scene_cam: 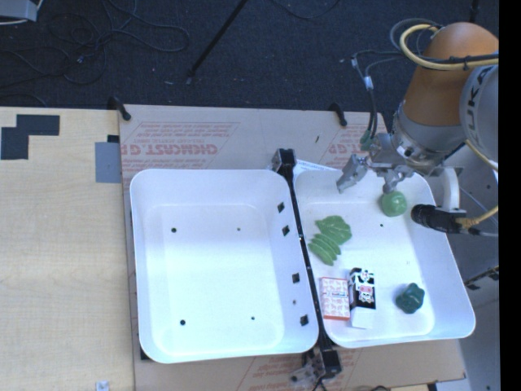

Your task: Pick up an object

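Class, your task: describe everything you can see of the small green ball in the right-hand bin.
The green ball is small, round and light green, with a smooth, slightly shiny look. It sits on the floor of the right bin, at its far end near the right wall. The gripper hangs just above and beside it; whether they touch is unclear. It lies apart from the green leafy bundle and the dark green lump.

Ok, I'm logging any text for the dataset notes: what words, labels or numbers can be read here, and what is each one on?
Red printing on the cardboard sheet under the bins: it appears upside down and mirrored, and I cannot read it reliably.
Red and white card in the right bin: print too small to read.
Black and white carton beside it: markings too blurred to read.
Nothing else carries text.
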You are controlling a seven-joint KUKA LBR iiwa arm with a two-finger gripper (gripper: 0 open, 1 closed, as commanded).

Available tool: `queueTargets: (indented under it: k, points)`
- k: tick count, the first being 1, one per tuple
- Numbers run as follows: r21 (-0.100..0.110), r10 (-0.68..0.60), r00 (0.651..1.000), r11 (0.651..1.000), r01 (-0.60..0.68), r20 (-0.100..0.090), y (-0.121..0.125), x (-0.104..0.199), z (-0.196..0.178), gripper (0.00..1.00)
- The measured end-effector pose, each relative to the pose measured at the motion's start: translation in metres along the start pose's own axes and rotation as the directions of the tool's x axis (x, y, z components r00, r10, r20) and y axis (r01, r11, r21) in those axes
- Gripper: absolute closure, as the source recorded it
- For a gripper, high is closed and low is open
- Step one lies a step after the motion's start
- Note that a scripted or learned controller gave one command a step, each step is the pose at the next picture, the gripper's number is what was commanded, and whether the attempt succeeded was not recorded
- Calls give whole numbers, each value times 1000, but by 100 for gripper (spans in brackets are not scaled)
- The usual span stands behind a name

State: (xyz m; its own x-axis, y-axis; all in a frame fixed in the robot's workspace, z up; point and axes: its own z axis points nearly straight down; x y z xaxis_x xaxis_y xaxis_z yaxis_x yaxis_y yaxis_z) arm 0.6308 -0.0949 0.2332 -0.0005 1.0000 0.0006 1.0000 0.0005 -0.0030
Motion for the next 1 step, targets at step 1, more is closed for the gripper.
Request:
queueTargets:
  k: [1]
  points:
    - [1,2,1000,1000,-2,-1,-13,10,151,0]
